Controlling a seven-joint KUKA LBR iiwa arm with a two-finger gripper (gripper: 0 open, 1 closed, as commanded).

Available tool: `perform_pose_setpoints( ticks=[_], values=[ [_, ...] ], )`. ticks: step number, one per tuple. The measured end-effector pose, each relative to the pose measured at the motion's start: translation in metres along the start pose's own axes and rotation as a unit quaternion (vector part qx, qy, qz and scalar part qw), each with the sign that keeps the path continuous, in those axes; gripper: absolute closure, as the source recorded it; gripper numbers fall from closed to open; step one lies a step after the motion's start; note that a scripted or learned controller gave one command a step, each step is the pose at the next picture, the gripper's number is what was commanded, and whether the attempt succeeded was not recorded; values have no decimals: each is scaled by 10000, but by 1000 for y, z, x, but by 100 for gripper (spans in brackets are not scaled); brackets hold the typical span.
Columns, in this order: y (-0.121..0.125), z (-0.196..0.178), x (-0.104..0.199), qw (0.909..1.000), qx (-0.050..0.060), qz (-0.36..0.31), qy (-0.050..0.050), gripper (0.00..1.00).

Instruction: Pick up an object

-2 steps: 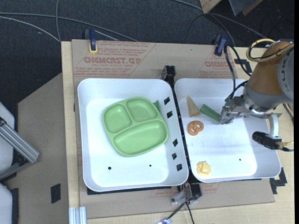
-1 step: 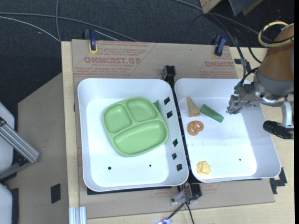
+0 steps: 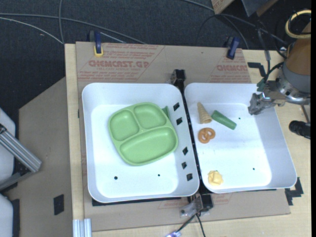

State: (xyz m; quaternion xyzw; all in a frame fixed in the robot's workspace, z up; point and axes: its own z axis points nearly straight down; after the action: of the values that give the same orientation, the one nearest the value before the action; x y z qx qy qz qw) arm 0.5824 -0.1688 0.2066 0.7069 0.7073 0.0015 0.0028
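The right bin [image 3: 266, 147] holds a tan ice-cream cone [image 3: 203, 112], a green cylinder [image 3: 224, 120], an orange pretzel [image 3: 207, 135] and a small yellow lump [image 3: 215, 177] near its front edge. My gripper [image 3: 257, 104] hangs over the bin's far right corner, well to the right of the green cylinder. Nothing shows between its tips. The left bin [image 3: 98, 172] carries a green divided plate [image 3: 143, 133].
The arm [image 3: 298, 68] comes in from the right above the bin's rim. Black clips [image 3: 178, 76] line the seam between the bins. Blue clamps [image 3: 98, 42] hold the cardboard bench at the back. Bare white floor lies in the right bin's right half.
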Motion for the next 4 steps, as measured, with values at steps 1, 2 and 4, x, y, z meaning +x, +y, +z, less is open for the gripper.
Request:
perform_pose_setpoints(
  ticks=[1, 2, 4],
  values=[
    [2, -53, 0, 10000, -8, -6, -2, 100],
    [-14, -51, 40, 10000, 42, -12, 20, 100],
    [-45, -40, 138, 10000, 44, -23, 27, 100]
  ],
)
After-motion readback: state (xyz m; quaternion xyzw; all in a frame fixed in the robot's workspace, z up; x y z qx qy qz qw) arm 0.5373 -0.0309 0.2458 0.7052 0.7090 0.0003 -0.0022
